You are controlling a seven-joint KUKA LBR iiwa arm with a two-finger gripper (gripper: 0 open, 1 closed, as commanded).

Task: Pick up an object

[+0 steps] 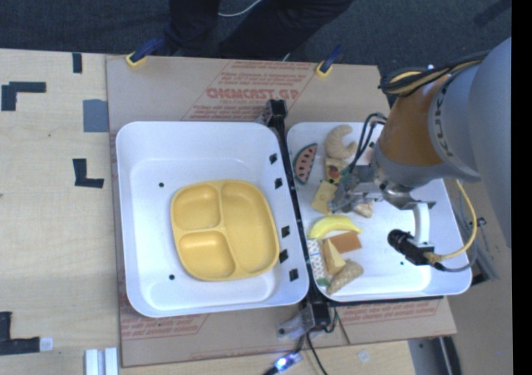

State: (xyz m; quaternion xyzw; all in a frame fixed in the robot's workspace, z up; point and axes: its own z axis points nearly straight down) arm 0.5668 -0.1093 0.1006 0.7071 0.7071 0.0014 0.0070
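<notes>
Currently logged, bench seen from above at a slant:

Item 1. Left bin [137,199], shallow, white. Contents: one yellow divided plate [223,228] with three compartments, lying flat near the bin's centre, slightly toward 5 o'clock.

Item 2. Right bin [440,278], shallow, white, touching the left bin along a shared black-clipped edge. Contents, all crowded on the half toward 9 o'clock:
- watermelon slice [305,162], at 10 o'clock, against the dividing wall;
- pale knobbly piece [341,143], at 12 o'clock, just beside the watermelon;
- yellow wedge [323,196], below the watermelon, close to the gripper;
- banana [333,225], curved, near the bin's middle height;
- orange block [343,242], touching the banana's underside;
- tan piece [333,259] just below the orange block;
- bread-like roll [346,274], at 7 o'clock, by the near wall.

Item 3. Arm [490,124], grey, entering from 3 o'clock, orange band [411,124] above the wrist. Wrist angled down and toward 9 o'clock over the right bin. Yellow cabling loops along its lower side.

Item 4. Gripper [347,196], low among the objects, between the yellow wedge and the banana. Finger state: cannot be told; the tips are lost in clutter, and no object is visibly held between them.
</notes>
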